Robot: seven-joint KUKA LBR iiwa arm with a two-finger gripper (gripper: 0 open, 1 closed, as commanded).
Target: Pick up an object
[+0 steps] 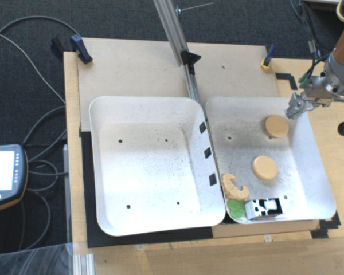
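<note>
In the right bin point(309, 153) lie two tan round discs: one point(276, 126) near the far right side, the other point(265, 168) closer to the middle. At the bin's near edge sit a pale yellow curled piece point(234, 186), a green round piece point(236, 208) and a small black-and-white box point(265, 207). My gripper point(297, 105) hangs over the bin's far right corner, just up and right of the upper disc, with nothing seen between its fingers.
The left bin point(149, 165) sits beside the right one. A slanted metal rail point(171, 24) runs from the top down to the divide between bins. Blue point(80, 47) and yellow point(268, 59) clamps hold the board's far corners. A handheld screen point(4, 173) lies at left.
</note>
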